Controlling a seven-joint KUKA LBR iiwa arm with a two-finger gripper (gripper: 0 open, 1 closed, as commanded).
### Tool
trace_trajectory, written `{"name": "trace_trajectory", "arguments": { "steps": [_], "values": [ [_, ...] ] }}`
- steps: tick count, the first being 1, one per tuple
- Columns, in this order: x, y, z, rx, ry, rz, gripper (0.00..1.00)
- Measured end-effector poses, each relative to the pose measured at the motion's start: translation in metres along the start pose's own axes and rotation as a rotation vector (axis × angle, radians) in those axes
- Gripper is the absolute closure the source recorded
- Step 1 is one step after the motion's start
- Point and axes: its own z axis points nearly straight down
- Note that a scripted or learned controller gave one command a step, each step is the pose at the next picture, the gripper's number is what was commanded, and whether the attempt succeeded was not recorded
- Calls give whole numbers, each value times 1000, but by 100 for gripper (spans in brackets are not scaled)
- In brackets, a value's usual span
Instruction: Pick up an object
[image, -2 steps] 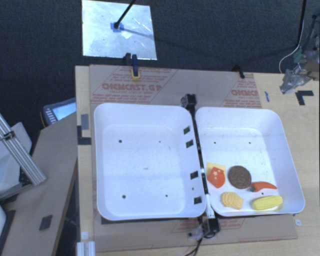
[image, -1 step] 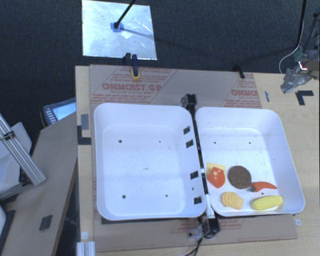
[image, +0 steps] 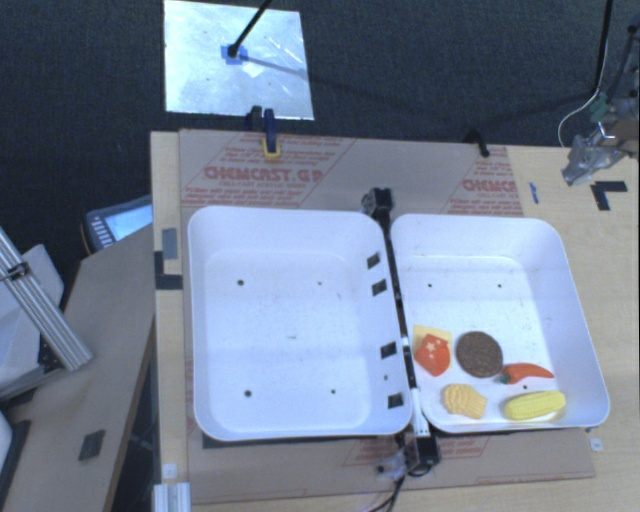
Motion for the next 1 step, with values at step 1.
{"name": "trace_trajectory", "arguments": {
  "steps": [1],
  "values": [
    [0, 0, -3, 0, 0, 0, 100]
  ]
}}
